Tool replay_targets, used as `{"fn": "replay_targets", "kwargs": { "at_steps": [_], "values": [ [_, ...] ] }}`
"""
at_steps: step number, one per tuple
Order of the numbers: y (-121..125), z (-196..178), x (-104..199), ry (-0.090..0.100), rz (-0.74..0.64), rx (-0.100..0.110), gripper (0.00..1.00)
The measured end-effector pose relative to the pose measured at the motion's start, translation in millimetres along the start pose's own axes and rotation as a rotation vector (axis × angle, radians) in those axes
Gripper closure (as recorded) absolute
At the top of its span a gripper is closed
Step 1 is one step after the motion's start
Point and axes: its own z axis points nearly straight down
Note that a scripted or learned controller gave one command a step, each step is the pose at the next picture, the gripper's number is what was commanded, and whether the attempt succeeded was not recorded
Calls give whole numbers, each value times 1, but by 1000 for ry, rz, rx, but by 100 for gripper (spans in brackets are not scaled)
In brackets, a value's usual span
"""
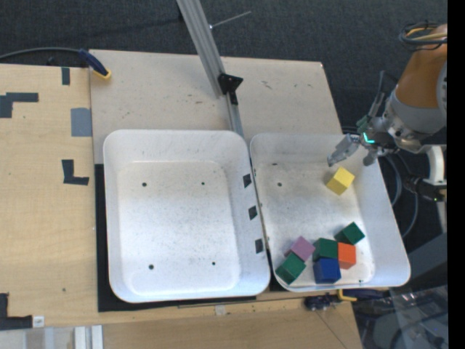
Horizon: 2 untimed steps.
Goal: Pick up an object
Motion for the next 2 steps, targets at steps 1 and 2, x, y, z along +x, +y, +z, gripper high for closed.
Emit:
{"fn": "replay_targets", "kwargs": {
  "at_steps": [1,2],
  "values": [
    [1,-3,0,-2,-1,-4,0],
    [2,41,2,-1,-1,0,0]
  ]
}}
